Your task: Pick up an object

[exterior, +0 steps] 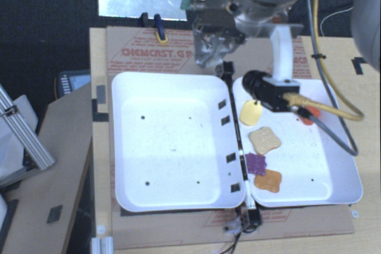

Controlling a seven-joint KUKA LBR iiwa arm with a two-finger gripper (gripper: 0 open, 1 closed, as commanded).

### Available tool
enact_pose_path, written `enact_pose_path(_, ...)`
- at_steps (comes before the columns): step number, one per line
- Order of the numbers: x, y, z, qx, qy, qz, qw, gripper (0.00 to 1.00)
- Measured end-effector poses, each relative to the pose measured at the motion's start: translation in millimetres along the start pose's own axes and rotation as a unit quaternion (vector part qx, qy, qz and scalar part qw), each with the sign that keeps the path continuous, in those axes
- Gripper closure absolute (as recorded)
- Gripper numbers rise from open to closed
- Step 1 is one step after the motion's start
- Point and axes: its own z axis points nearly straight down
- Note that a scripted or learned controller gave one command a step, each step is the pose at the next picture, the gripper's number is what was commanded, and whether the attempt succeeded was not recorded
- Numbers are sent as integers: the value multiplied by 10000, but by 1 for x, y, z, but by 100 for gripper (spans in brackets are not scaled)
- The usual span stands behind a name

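Several small objects lie along the left side of the right bin (333,187): a pale yellow piece (251,112), a tan toast-shaped piece (264,140), a purple piece (256,163) and an orange piece (268,181). A small red-orange thing (306,119) lies further right, partly under the yellow cable. My gripper (212,55) hangs above the back rim where the two bins meet, behind and left of the yellow piece. It touches none of the objects.
The left bin (119,128) stands beside the right one, with black clips (228,121) along the shared rim. A blue and yellow clamp (159,29) sits on the cardboard behind the bins. The arm's bulk covers the upper right.
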Motion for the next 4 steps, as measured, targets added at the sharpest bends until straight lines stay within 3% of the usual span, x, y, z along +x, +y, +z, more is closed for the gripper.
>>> enact_pose_path(1, -75, -6, 0, 8, -14, 69, 10000, 100)
enact_pose_path(2, -22, 17, 0, 1, -4, 9, 10000, 100)
enact_pose_path(3, 21, 107, 2, -8, -5, 17, 10000, 100)
enact_pose_path(4, 21, 59, 0, 18, -6, 14, 10000, 100)
